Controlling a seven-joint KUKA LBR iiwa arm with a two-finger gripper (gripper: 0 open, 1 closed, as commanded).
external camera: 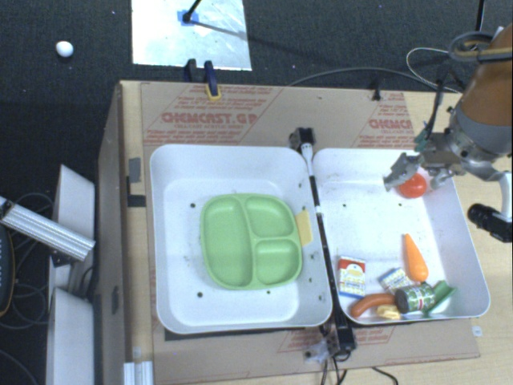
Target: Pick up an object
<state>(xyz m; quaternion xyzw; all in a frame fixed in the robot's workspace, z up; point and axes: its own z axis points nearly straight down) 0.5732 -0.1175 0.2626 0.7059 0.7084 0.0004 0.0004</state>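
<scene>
1. Left bin [172,215] holds a green divided tray [250,241], smooth plastic with three compartments, lying flat mid-frame with a small yellow block [304,228] touching its right edge.
2. Lower right of the right bin [465,239]: a little carton [351,276], sausage [370,303], dark can [415,298] and orange carrot [414,258], bunched up in the corner.
3. Upper right: the gripper [415,175] looks clamped around a red tomato [414,185], round and glossy, seemingly lifted just off the bin floor, so the pick looks underway.
</scene>
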